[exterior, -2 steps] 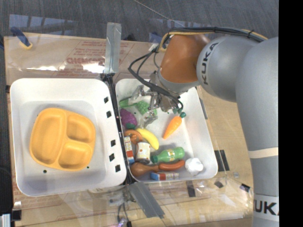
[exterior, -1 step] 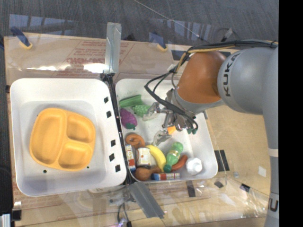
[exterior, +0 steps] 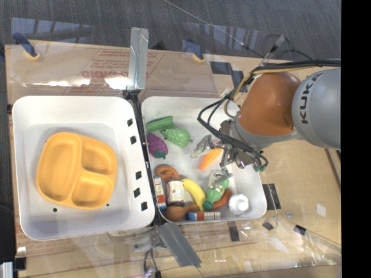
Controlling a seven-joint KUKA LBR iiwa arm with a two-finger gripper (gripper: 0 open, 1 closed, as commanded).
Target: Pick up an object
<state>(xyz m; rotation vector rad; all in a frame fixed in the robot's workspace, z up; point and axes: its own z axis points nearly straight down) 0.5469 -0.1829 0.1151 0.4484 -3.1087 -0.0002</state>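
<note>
You saw the orange carrot (exterior: 210, 158) lying near the middle of the right bin (exterior: 191, 106), just beside the gripper (exterior: 227, 165), which hung low over the toys; whether its claw was wide or closed could not be told. The arm (exterior: 313, 106) reached in from the right, its orange band (exterior: 266, 104) above the bin's far corner, cables looping off it. Around the carrot lay a cucumber (exterior: 159, 123), purple grapes (exterior: 157, 144), a banana (exterior: 194, 191) and a can (exterior: 175, 192). The left bin (exterior: 35, 112) held a yellow divided tray (exterior: 76, 169). Both bins sat on a pale bench (exterior: 301, 190) above dark carpet (exterior: 64, 4).
</note>
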